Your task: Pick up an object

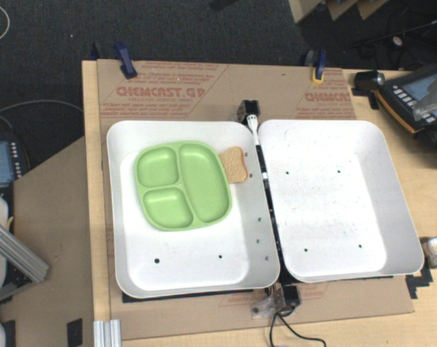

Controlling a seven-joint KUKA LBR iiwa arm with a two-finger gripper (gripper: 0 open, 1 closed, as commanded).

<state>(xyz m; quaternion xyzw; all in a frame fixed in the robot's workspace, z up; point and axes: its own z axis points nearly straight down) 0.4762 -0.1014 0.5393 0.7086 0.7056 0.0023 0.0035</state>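
We see a green divided plate [182, 186] and a tan cracker-like piece [235, 165] touching it in the left bin [131, 266]. We cannot tell the gripper's state, and we judge a grab at the flat piece may slip or catch the plate's rim

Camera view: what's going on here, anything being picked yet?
Nothing is being handled at this moment. The left bin holds a green divided plate with a tan, toast-like piece touching its right edge. The right bin sits beside it, across a dark seam. Both objects lie flat, so the pick has not started.
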